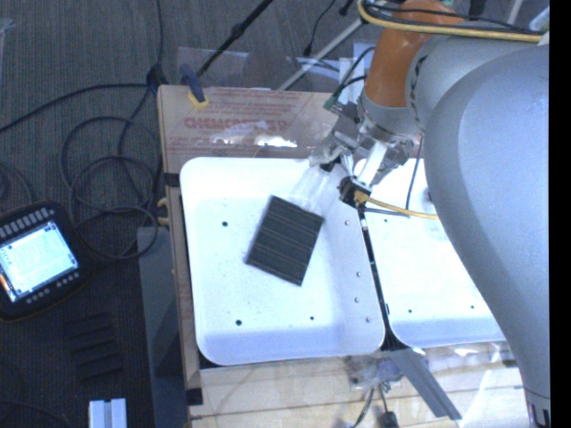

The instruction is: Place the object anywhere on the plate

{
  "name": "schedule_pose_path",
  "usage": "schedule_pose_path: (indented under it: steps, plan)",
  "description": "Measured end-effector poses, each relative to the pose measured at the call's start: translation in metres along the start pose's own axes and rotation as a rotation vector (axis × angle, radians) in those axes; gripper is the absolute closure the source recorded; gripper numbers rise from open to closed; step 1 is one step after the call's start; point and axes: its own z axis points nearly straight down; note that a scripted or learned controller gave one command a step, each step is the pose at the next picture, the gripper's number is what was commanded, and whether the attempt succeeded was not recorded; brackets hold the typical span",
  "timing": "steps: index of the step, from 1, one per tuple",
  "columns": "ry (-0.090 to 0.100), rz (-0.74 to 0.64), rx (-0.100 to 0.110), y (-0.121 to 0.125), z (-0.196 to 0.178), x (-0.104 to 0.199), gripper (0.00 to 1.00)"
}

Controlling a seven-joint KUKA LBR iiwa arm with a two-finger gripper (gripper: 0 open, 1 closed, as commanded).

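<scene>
While the grey arm with the orange band (393,61) reaches in from the right, its two-finger gripper (343,172) hangs over the far right corner of the left shallow white bin (214,328). Whether the claw is released or clenched, I cannot tell. The dark ribbed rectangular plate (285,240) lies flat and turned at an angle near the middle of this bin, just beside the gripper. The right white bin (428,310) is partly covered by the arm.
</scene>
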Motion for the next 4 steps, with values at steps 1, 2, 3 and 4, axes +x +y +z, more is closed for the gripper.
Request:
schedule_pose_path:
  steps: [1, 2, 3, 4]
  plan:
    - [0.002, -0.313, 0.000, -0.031, 0.000, 0.029, 0.00]
    - [0.005, -0.870, -0.002, -0.059, -0.001, 0.099, 0.00]
    - [0.004, -0.601, -0.001, -0.107, -0.047, 0.152, 0.00]
    - [0.004, -1.218, -0.002, -0.132, 0.013, 0.201, 0.00]
